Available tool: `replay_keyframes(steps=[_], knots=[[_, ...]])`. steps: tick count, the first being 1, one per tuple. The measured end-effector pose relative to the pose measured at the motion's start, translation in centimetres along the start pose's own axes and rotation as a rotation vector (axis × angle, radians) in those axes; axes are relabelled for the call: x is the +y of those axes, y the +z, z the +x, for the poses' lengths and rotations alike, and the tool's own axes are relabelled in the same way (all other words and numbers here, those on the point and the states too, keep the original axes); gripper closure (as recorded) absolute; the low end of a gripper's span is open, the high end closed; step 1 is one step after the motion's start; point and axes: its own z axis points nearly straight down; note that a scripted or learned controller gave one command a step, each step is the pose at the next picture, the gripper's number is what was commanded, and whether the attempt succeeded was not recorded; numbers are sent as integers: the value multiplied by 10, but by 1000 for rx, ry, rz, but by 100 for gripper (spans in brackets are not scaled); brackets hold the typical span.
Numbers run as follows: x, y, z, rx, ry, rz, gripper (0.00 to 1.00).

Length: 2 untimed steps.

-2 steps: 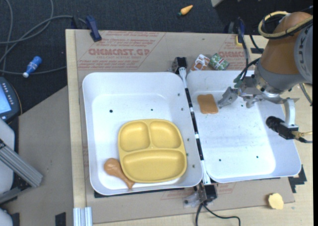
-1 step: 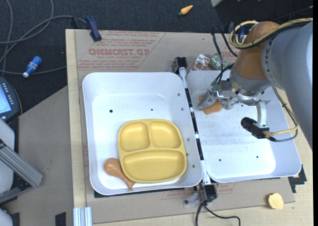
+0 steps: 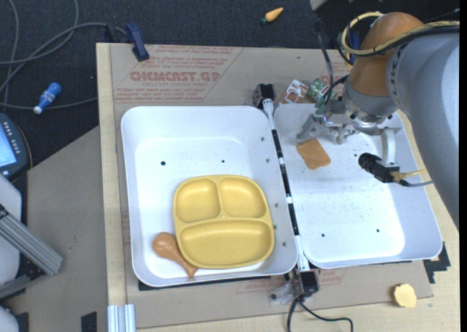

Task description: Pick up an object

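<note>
A flat tan slice like a piece of toast (image 3: pixel 314 154) lies in the right bin (image 3: pixel 350 228), near its back left corner. My gripper (image 3: pixel 325 128) hangs just above and behind that slice, close to the bin's back wall, with the grey arm and its orange band rising to the right. From this angle I cannot make out whether the gripper touches the slice. In the left bin (image 3: pixel 146 141) a yellow divided plate (image 3: pixel 221 219) sits at the front, and a tan drumstick-shaped toy (image 3: pixel 172 249) rests against its left front edge.
Small colourful scraps (image 3: pixel 300 90) sit just behind the right bin's back wall. A yellow lump (image 3: pixel 403 295) lies on the bench by the front right corner. A blue clip (image 3: pixel 136 41) sits at the board's back left.
</note>
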Motion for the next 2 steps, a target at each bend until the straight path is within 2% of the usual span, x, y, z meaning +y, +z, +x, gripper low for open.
replay_keyframes(steps=[1, 2], knots=[[-8, 0, 13, 3, 0, 8, 0], [-6, -11, 13, 0, -1, 2, 100]])
